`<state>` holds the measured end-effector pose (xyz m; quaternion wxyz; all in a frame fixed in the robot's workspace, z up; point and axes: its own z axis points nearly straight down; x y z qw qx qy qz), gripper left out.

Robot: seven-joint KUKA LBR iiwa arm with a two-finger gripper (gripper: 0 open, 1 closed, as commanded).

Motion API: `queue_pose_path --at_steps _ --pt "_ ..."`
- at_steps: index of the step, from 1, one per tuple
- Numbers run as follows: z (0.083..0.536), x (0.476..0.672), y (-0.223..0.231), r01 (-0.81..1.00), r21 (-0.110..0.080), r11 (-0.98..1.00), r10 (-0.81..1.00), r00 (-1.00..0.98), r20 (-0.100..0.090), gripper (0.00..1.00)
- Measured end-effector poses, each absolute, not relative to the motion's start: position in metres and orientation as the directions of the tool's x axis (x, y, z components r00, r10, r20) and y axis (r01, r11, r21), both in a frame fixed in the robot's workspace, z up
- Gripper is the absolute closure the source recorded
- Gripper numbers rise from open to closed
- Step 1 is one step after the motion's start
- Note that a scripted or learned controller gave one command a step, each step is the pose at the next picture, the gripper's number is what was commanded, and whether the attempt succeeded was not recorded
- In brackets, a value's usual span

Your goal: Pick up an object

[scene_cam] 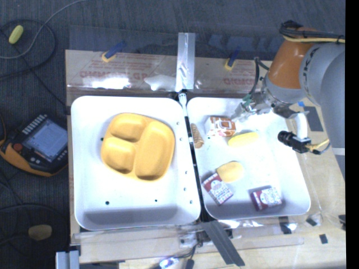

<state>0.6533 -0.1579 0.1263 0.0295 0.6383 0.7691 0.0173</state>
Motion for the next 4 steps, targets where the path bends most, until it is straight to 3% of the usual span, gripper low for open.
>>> queue_pose_path --at_steps 1,2,3,4 --pt "0.125 0.653 -0.158 0.981 0.062 0.184 0.983 -0.183 -0.023 0.0" --pt "0.11 0.678 -0.15 0.969 0.026 0.244 0.97 -0.244 -0.016 0.0" --pt "0.111 0.632 -0.165 0.984 0.054 0.169 0.986 -0.168 -0.016 0.0" --pt "0.111 0.612 -0.172 0.984 0.059 0.167 0.986 -0.167 -0.019 0.0"
